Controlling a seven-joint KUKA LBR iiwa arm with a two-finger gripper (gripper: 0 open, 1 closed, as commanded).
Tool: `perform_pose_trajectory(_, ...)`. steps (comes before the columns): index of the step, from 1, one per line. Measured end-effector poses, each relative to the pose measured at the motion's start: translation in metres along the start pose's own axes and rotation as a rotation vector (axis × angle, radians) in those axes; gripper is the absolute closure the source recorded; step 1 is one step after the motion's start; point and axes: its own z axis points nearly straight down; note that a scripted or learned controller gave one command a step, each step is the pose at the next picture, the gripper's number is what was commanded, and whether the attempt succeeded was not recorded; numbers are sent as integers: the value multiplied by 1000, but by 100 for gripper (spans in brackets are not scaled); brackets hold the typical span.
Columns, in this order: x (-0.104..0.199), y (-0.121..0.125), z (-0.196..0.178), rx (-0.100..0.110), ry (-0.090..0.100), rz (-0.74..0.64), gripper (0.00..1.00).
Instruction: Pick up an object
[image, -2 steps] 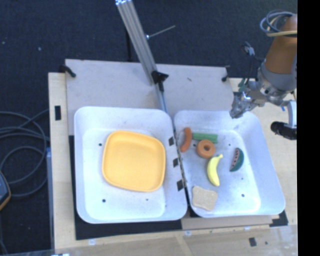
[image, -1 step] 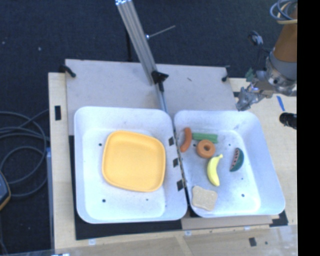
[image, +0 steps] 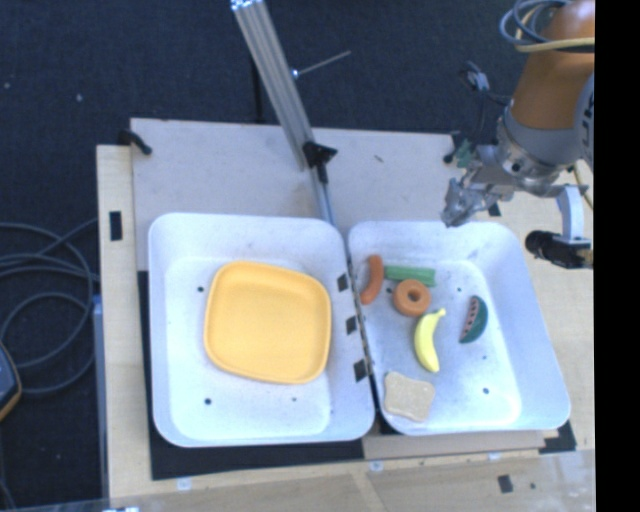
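Two white bins are seen side by side on the bench (image: 230, 160). The left bin (image: 170, 300) holds a yellow plate (image: 268, 321) near its centre. The right bin (image: 520, 340) holds six items: a sausage (image: 371, 278) at upper left, a green stick (image: 410, 273) just beside it, a donut (image: 411, 298) below the stick, a banana (image: 429, 341) at centre, a watermelon slice (image: 473, 319) to its right, and a bread slice (image: 408, 396) at lower left. The gripper (image: 462, 207) is located at the upper right of the frame, above the right bin's far rim, apart from all items. A metal post (image: 283, 90) slants across the top centre. Cables (image: 40, 300) lie at the left edge.
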Motion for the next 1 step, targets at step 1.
perform_pose_trajectory(1, 48, -13, 1, 1, 0, 0, 100)
